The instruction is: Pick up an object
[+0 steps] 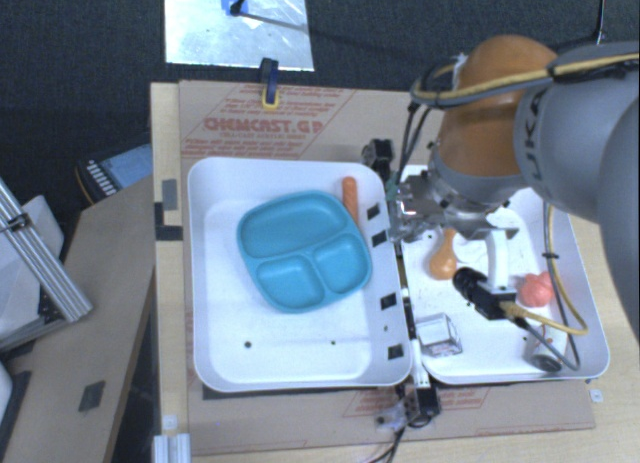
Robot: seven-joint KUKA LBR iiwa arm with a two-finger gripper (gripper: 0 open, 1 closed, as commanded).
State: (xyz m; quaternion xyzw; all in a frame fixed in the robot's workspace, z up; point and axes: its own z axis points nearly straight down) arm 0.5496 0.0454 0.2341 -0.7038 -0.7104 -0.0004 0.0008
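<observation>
gripper: low over the right bin, grip state hidden, can't tell
orange object: right bin, just under gripper
blue tray: left of right bin
progress: nothing lifted yet (as far as I can judge)

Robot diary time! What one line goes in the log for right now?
arm: over right bin | gripper: fingers hidden | left bin: blue divided plate, orange stick | right bin: orange gourd-shaped toy, pink object, clear cup | nothing seen held

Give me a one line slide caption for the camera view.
KUKA arm reaches over the right bin of small items; a blue divided plate sits in the left bin.
</observation>
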